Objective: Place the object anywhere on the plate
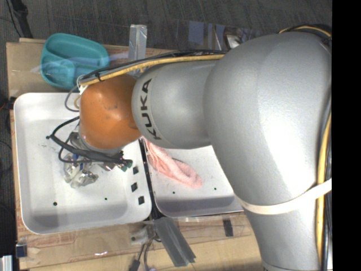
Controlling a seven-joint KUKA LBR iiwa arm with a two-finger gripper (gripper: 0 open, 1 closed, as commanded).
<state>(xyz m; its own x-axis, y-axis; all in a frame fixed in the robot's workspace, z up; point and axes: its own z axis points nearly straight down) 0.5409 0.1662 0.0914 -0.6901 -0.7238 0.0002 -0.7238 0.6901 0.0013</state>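
You're in a robot lab: a KUKA arm over white bins on a bench.

Wood worktop carries two white bins side by side: left bin, right bin; teal container behind.

You see the hand low over the left bin; a pink object lies in the right bin.

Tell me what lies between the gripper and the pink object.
In the camera view, the raised divider where the two bins meet lies between the gripper and the pink object.
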